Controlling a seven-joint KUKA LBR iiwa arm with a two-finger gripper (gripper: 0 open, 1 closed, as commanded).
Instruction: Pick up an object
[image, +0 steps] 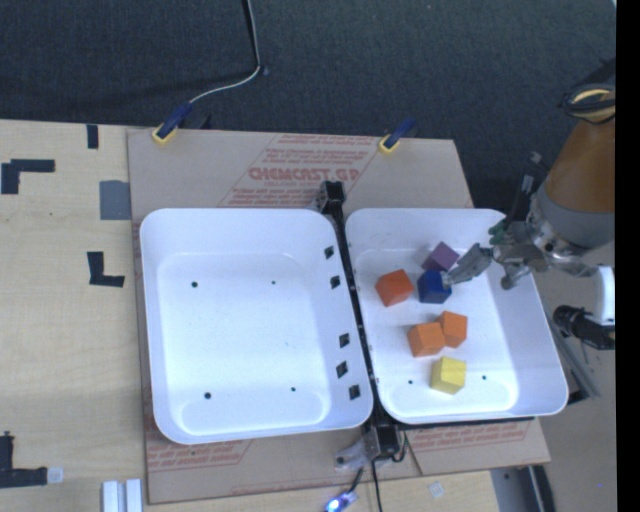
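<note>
Yellow block (449, 374): lowest in the frame of the blocks, near the bottom rim of the right bin (530, 340), alone.
Orange pair: two orange blocks touching, one (426, 339) lower left, the other (454, 327) upper right, just above the yellow block.
Third orange block (394, 288): further up and left in the right bin, apart from the pair.
Blue block (433, 288): just right of the third orange block, at the tip of the gripper (462, 268).
Purple block (439, 257): just above the blue block, tilted, close beside the gripper's finger.
Gripper: reaches in from the right edge, low over the right bin, its tip at the blue and purple blocks; whether the jaws are wide or narrow cannot be told, and no block is seen between them.
Arm (580, 190): grey with an orange band, at the right of the frame.
Left bin (160, 300): white, centre left, beside the right bin.
Cardboard sheet (290, 170): under both bins, held by two clips at its top edge.
</note>
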